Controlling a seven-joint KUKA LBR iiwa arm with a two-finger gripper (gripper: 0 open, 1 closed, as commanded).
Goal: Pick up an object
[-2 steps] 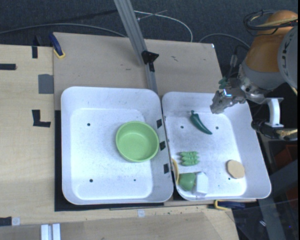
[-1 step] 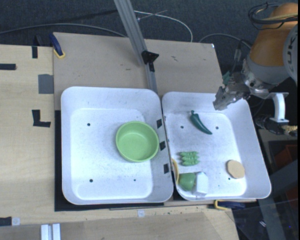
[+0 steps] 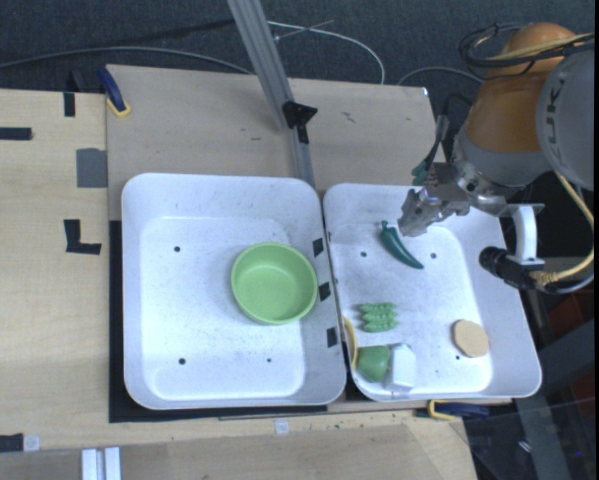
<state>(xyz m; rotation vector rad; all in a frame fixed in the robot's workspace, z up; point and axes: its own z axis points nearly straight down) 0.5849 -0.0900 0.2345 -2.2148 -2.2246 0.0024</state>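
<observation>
Arm [image 3: 569, 108]: part of some dark lettering on the grey casing at the right edge, cut off by the frame, too little to read.
Bins [image 3: 219, 193]: no text or labels that can be read.
Desk [image 3: 39, 168]: black tape marks at the left, shapes only, no letters or numbers.
Things in the bins: no brand, number or sign that can be read.

Grey arm [image 3: 569, 108], orange band above wrist, metallic grey end effector [image 3: 420, 215], black and yellow cables
</observation>
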